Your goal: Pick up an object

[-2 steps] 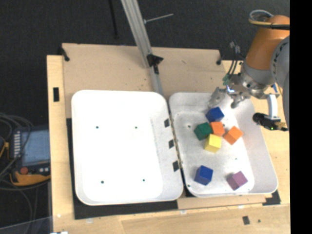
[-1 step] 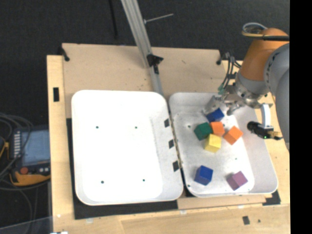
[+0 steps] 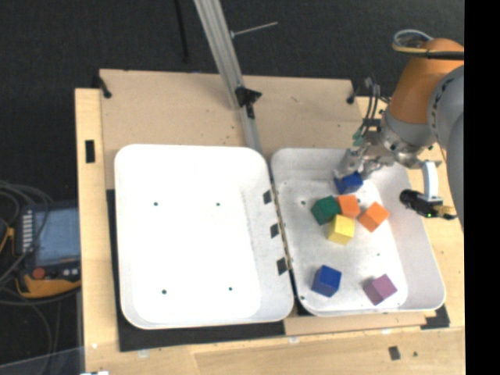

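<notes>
A dark floor surrounds a pale wooden bench [image 3: 187, 108] carrying two shallow white bins. The right bin [image 3: 414, 287] holds seven small blocks. Taking the yellow block [image 3: 341, 229] at its centre as landmark: a green block [image 3: 325, 209] and two orange ones touch or sit just beside it, a blue block [image 3: 326, 280] and a purple block [image 3: 380, 288] lie nearer the camera, and another blue block [image 3: 349, 182] lies beyond. The pincer [image 3: 353, 165] sits directly over that far blue block, apparently at the grasping step; a firm close and straight lift come next. Whether its fingers grip the block is too small to tell.
</notes>
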`<state>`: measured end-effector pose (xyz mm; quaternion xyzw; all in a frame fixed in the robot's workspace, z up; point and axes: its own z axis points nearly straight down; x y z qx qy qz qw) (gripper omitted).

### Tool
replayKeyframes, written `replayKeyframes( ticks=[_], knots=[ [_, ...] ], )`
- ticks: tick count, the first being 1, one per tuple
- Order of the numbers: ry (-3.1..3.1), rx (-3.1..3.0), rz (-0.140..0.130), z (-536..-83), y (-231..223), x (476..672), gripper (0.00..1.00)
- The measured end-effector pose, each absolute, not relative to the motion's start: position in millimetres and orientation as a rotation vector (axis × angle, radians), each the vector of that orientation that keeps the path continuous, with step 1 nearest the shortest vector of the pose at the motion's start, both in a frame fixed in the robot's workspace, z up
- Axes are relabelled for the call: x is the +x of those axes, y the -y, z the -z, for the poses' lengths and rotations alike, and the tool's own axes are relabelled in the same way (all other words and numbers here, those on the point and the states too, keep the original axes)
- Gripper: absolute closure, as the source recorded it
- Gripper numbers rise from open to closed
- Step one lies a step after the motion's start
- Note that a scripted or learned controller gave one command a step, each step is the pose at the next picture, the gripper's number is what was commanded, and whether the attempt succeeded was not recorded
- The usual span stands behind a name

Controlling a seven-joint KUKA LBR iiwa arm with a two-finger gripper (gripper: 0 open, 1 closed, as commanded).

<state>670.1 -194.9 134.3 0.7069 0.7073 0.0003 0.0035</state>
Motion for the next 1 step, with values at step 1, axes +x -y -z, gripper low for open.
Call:
replayKeyframes(
  ticks=[1],
  knots=[
    [-2.216, 2.218, -0.005, -197.7, 193.0, 666.7, 1.00]
  ],
)
